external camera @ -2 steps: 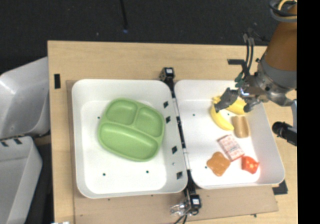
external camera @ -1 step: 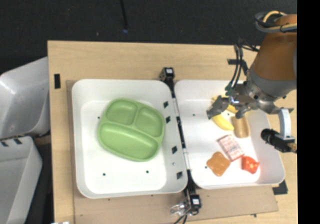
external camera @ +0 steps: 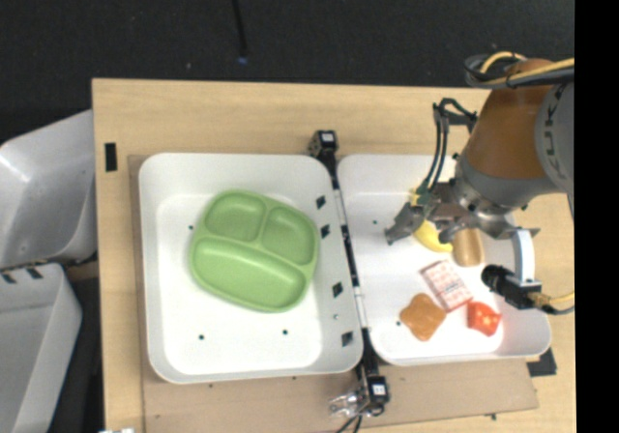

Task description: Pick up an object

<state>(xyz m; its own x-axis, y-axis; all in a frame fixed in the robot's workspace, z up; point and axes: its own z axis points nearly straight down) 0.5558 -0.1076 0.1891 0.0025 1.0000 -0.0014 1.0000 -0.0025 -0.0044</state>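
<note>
My gripper (external camera: 428, 224) hangs low over the upper middle of the right bin (external camera: 382, 272), under the grey wrist with its orange band. A yellow object (external camera: 432, 238) lies right beneath it, partly hidden by it. A tan cylinder (external camera: 467, 248) stands just to the right of the yellow object. Nearer the front lie a pink-and-white checkered packet (external camera: 445, 283), an orange-brown lump (external camera: 423, 317) and a small red object (external camera: 484, 318). Nothing shows as lifted off the bin floor.
The left bin (external camera: 164, 325) holds a green divided plate (external camera: 254, 249). A ridge with black clips (external camera: 343, 257) separates the two bins. A black cable and connector (external camera: 513, 289) trail from the arm over the right bin's right side.
</note>
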